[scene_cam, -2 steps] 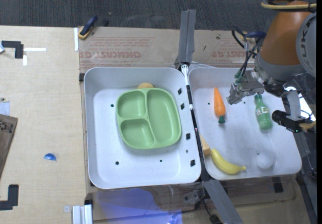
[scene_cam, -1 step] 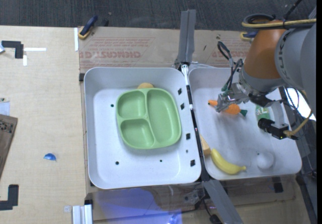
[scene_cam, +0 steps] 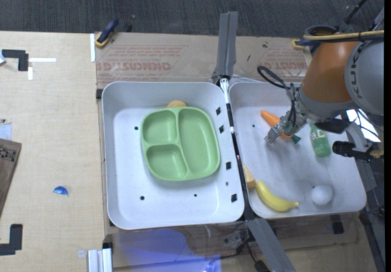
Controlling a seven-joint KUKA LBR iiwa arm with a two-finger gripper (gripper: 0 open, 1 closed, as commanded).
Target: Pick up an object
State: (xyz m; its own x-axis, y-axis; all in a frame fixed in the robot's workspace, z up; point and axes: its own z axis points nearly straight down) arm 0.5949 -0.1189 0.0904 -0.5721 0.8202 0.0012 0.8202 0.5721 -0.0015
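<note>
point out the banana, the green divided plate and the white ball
banana (scene_cam: pixel 275 198): camera view, middle of its curved yellow body
green divided plate (scene_cam: pixel 181 143): camera view, ridge where its compartments meet
white ball (scene_cam: pixel 321 194): camera view, centre of its top

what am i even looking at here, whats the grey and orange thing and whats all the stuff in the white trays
It is one photo from a camera fixed above a bench, looking down at a slant. The grey and orange thing is a robot arm reaching in from the right. Its gripper hangs over the right bin, next to a carrot. That bin also holds a green bottle, a banana and a white ball. The left bin holds a green divided plate. I can't tell whether anything is held.
</note>
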